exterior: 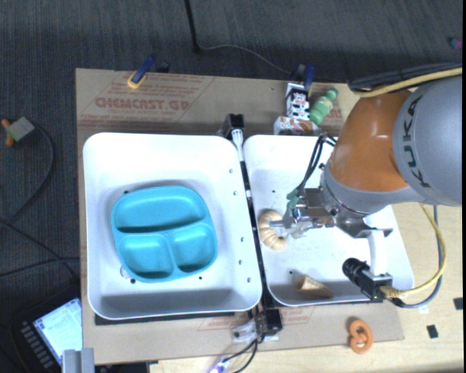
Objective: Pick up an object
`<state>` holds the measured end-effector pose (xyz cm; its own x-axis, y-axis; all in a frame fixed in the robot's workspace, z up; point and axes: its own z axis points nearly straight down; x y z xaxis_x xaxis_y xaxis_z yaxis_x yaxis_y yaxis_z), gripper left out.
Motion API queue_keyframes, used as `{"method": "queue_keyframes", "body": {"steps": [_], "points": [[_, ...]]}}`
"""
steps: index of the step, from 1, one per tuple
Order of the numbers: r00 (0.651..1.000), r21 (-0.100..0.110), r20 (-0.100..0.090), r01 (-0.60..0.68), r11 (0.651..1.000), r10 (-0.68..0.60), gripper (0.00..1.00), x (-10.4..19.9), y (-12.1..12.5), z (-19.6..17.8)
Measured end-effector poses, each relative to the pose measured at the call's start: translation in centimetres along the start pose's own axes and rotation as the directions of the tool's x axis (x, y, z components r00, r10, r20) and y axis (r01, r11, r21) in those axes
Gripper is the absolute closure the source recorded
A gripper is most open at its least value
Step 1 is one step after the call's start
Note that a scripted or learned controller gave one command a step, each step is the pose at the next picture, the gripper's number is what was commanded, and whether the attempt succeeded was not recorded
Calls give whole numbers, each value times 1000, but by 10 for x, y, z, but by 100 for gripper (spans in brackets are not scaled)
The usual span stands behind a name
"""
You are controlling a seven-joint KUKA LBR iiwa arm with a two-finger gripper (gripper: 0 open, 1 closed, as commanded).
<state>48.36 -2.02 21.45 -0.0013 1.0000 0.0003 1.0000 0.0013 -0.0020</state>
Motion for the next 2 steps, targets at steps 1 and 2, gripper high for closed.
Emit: {"method": "queue_keyframes", "body": {"steps": [1,2], "points": [[1000,-1,0,0,1000,0,100,36,0,0],[1000,1,1,0,1000,0,100,92,0,26]]}}
